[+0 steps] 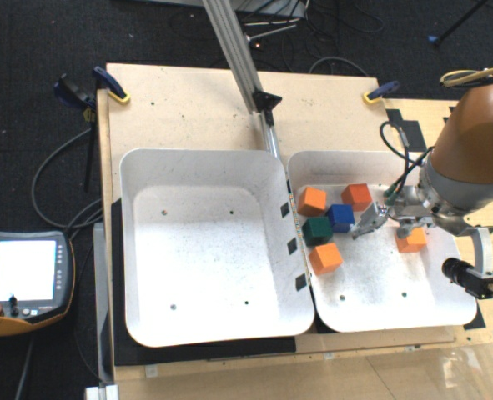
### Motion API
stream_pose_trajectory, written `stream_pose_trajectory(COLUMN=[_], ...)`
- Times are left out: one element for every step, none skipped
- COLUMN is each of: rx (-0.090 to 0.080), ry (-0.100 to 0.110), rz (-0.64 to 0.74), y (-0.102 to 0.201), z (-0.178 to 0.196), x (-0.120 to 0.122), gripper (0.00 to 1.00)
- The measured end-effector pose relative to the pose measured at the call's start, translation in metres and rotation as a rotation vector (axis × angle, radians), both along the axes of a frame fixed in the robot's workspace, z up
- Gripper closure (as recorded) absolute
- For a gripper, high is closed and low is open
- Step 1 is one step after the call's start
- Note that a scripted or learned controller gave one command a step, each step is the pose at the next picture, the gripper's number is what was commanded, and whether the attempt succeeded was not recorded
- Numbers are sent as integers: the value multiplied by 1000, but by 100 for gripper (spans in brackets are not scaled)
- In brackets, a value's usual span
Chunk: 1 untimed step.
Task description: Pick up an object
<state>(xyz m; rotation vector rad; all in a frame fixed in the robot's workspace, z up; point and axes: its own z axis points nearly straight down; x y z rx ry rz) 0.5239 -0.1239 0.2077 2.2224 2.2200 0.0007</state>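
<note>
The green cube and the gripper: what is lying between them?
In the camera view, the blue cube lies between the green cube and the gripper, touching the green one.

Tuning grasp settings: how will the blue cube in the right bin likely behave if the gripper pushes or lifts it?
The blue cube looks rigid with flat faces, so it should slide, not roll. It sits against the green cube and near an orange cube, so a push would probably shift those too. Being small, it is likely light.
</note>
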Motion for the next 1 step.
stream_pose_trajectory(rx=[0], ry=[0], rz=[0], y=[0], z=[0], x=[0], gripper=[0])
